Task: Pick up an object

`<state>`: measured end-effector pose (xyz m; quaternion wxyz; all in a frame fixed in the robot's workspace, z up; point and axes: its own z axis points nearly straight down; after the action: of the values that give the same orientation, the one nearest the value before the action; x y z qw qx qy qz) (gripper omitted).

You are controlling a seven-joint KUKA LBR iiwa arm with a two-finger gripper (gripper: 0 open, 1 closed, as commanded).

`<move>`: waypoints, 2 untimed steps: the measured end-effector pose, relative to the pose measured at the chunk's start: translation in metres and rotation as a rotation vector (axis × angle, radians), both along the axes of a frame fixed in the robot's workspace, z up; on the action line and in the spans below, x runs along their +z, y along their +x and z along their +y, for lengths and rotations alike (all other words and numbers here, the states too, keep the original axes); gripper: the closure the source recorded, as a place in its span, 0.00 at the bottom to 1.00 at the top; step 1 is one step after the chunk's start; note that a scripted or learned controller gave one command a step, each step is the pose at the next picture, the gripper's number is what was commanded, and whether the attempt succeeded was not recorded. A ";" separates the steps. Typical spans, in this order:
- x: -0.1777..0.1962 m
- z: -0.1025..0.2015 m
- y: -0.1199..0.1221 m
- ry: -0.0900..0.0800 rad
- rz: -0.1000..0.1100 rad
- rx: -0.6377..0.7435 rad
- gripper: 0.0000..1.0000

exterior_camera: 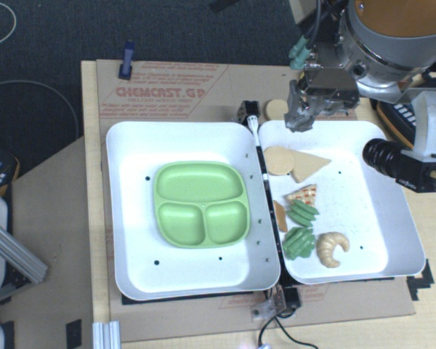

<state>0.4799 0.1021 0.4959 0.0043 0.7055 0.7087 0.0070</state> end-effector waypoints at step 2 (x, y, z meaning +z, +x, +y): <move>0.029 0.066 0.000 0.005 -0.005 0.001 1.00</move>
<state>0.4797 0.1681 0.5247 0.0043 0.7050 0.7091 0.0104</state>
